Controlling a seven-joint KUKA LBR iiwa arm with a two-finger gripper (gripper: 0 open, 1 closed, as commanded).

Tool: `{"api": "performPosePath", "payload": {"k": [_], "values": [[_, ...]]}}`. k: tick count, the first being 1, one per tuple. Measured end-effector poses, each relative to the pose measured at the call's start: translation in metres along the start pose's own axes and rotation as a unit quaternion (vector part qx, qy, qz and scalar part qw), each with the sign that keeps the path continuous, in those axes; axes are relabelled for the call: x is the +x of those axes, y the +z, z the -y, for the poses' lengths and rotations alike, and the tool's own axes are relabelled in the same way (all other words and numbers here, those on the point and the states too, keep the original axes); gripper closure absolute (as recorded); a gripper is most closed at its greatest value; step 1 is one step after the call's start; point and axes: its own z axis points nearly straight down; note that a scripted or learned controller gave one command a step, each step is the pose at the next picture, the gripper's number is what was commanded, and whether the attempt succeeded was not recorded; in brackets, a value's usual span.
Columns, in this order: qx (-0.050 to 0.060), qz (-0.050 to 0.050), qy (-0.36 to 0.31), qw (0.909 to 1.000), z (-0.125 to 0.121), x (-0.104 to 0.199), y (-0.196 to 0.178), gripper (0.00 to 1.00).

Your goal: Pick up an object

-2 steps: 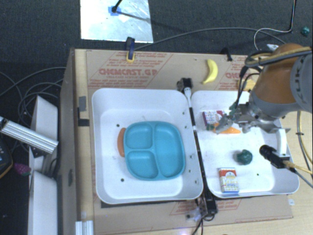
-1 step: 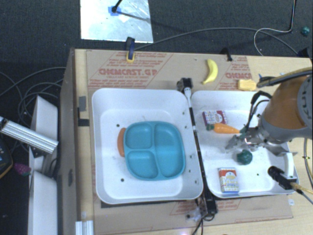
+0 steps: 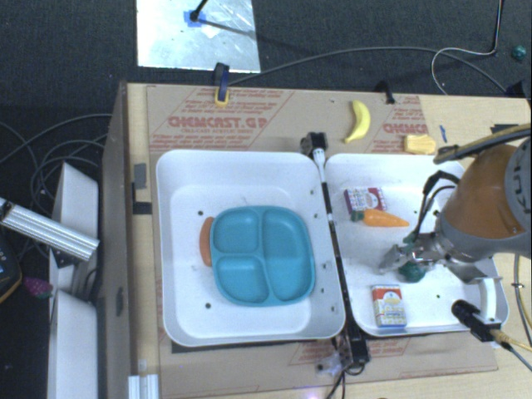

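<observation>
Hand, grip state unclear, hovers between carrot and small box in right bin.

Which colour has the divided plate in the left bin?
The divided plastic plate is light blue, seen best in the camera view.

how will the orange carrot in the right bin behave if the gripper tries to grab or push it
The carrot looks like a smooth, tapered toy, so it is probably stiff and light. Its round, cone-like shape suggests it may roll or swing in an arc when pushed. It lies beside the small red and white box, which could get nudged.
</observation>
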Motion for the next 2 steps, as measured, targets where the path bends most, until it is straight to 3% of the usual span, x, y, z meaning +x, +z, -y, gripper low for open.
{"api": "performPosePath", "payload": {"k": [1,2], "values": [[-0.002,0.000,0.000,1.0000,-0.002,0.000,-0.011,1.00],[-0.002,-0.001,-0.002,1.0000,-0.053,0.109,-0.101,1.00]]}}
